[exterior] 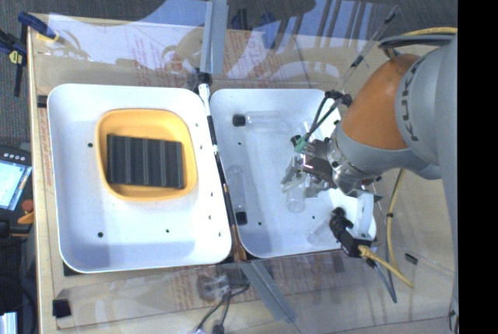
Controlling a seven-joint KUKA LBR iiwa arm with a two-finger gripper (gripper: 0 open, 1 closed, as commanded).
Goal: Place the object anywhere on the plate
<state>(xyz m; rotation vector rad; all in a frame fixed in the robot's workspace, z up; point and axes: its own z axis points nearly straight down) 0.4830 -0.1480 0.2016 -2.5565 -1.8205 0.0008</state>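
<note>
— Clear plastic, is that the object [295, 188]?

— It looks so: something transparent and glassy, roughly cylindrical like a small cup or bottle, lying in the right bin [261, 235] just beneath the gripper [305, 173]. It is hard to trace; the outline blends into the white floor and shows mostly as faint grey edges and glints.

— Is it between the fingers?

— I cannot tell. The wrist and its metal fittings crowd over that spot, and whether the jaws are parted or closed is not readable from this angle.

— And the plate?

— The plate [146, 122] sits in the left bin [70, 235], well apart from the object. It is a rounded rectangle with a glossy yellow rim, and its middle is a dark grey ribbed panel with parallel grooves running up and down.

— What of the bins themselves?

— Both are shallow, smooth, white, with rounded corners and a few small dark dots on their floors. They stand side by side, edges nearly touching.

— The arm?

— The arm [424, 118] is matte grey with a shiny orange band, bulky and rounded, entering from the right over the right bin. Thin cables loop around the wrist, and a yellow cable [389, 266] trails below it across the wooden bench [117, 297].
</note>
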